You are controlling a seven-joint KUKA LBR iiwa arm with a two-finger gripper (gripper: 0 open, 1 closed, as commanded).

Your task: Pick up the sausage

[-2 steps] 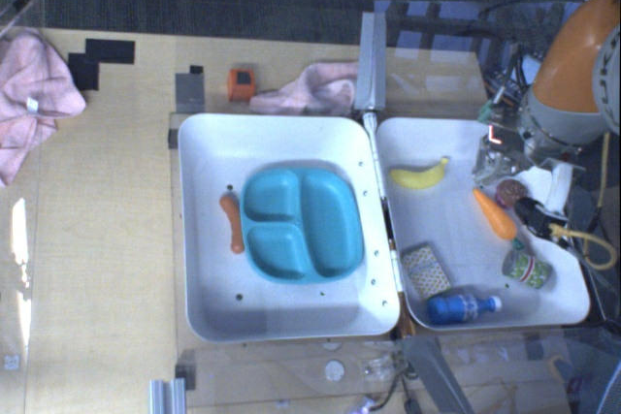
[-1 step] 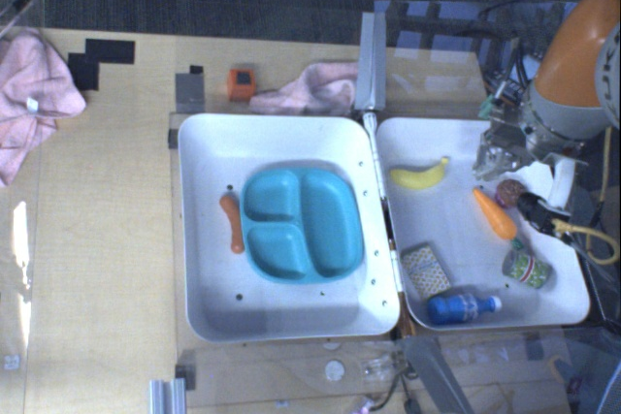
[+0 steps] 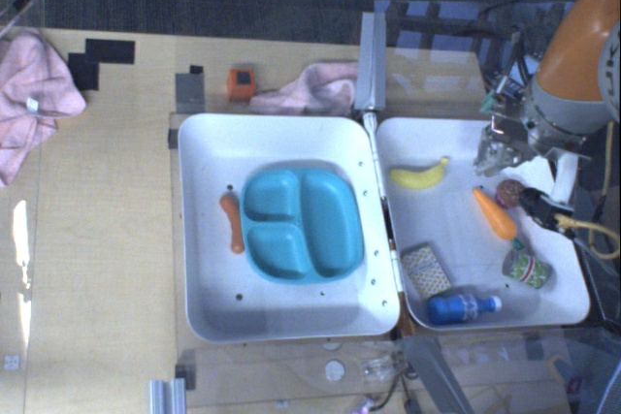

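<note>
The light wooden bench [image 3: 97, 238] carries two shallow white bins side by side, the left bin [image 3: 204, 305] and the right bin [image 3: 568, 301], their inner rims touching. Directly on the bench behind the left bin lie a crumpled pink cloth [image 3: 309, 90], a small orange block [image 3: 241, 81] and black tape marks [image 3: 102, 58]; another pink cloth [image 3: 34, 97] lies at its far left edge.

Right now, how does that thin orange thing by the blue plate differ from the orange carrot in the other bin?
The sausage is slimmer and darker orange-red; the carrot is thicker, brighter and tapered. The sausage lies nearly straight up the view in the left bin, beside the blue plate; the carrot lies slanted in the right bin, near the tool. Both are small, elongated and lying flat.
</note>
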